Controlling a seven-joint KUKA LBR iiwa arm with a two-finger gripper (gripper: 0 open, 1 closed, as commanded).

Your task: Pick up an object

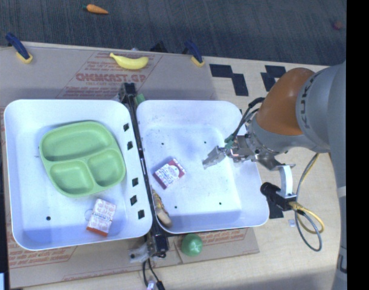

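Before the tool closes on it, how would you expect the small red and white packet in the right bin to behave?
The red and white packet lies flat and looks thin, so it is probably light and somewhat floppy. Its glossy-looking wrapper may slide on the right bin floor rather than lift.

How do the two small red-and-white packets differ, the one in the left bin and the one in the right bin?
The left-bin packet lies near its bin's front edge, just below the green divided plate; the right-bin packet lies on open floor toward its bin's left side. The left-bin packet shows more orange-red along its lower edge; the right-bin packet shows a darker red border around a white centre. The gripper is nearer the right-bin packet. Both are small, flat and similar in size.
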